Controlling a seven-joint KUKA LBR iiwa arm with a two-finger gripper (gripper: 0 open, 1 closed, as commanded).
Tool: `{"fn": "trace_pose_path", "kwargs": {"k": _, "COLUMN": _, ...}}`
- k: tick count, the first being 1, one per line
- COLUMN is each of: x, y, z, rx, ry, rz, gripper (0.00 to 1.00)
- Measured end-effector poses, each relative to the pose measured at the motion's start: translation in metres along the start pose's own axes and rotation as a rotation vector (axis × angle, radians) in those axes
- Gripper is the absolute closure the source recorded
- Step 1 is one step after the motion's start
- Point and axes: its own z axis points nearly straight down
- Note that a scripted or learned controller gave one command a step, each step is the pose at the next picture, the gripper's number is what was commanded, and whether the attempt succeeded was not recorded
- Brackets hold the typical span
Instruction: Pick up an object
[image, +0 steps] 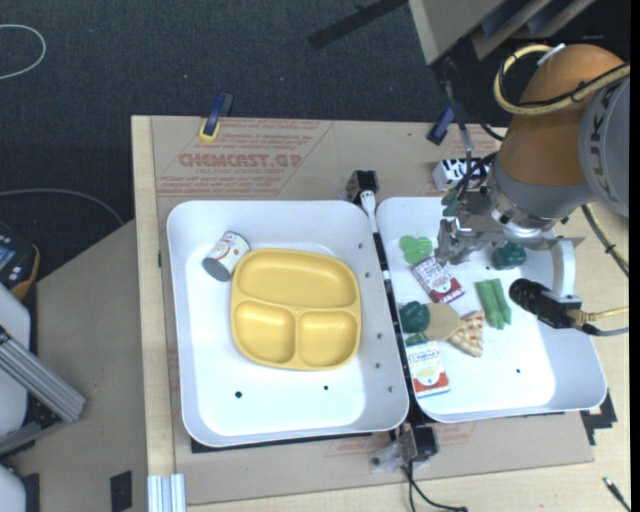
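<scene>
My gripper hangs low over the back of the right bin, just above a small red and white packet and beside a green leaf-like toy. Other items in that bin: a dark green lump, a tan square, a pizza-slice toy, a green bar, a teal piece, and a red fries box. I see nothing held.
The left bin holds a yellow divided plate and a small tipped can. A black cylindrical part of the arm overhangs the right bin. Clamps sit at the board's back edge.
</scene>
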Motion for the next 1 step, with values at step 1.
{"fn": "trace_pose_path", "kwargs": {"k": 1, "x": 0.0006, "y": 0.0027, "z": 0.0073, "rx": 0.002, "ry": -0.001, "rz": 0.000, "gripper": 1.00}}
